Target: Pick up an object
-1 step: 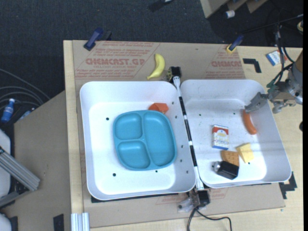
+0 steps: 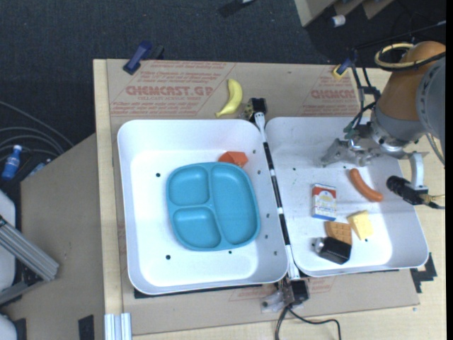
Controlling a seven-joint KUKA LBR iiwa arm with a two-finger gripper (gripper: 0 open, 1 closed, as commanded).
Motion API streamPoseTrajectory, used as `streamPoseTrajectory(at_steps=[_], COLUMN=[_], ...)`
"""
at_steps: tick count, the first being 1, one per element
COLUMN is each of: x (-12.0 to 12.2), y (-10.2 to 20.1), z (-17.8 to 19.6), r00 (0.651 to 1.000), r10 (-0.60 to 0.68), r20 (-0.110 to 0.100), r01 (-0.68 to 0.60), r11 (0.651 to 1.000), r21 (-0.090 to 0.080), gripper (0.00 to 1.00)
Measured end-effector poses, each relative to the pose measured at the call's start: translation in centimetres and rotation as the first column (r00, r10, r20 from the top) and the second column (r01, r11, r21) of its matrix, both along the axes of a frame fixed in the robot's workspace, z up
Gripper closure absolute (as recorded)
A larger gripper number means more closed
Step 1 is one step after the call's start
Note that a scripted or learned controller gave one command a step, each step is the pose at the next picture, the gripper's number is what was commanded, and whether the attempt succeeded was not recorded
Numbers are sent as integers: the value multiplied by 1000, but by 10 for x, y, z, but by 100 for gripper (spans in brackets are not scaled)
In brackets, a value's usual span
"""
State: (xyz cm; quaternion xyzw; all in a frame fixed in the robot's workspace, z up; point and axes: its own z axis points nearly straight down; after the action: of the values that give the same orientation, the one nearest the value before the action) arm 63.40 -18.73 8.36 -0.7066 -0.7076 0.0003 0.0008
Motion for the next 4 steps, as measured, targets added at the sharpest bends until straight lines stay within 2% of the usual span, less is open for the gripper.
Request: streamPoseTrajectory(at_steps=[1,2,3,4], x=[33,-74,-73,-117], y=[51,49,50,98], z=[2,1,11,133], r00=[1000,1000,1000,1000], r10=[0,-2,-2,-1], r20=[3,-1,1,2], r01=[0,2,2,1], r11=[1000,1000,1000,1000], r21=[-1,0,0,0], gripper=[0,0,100,100])
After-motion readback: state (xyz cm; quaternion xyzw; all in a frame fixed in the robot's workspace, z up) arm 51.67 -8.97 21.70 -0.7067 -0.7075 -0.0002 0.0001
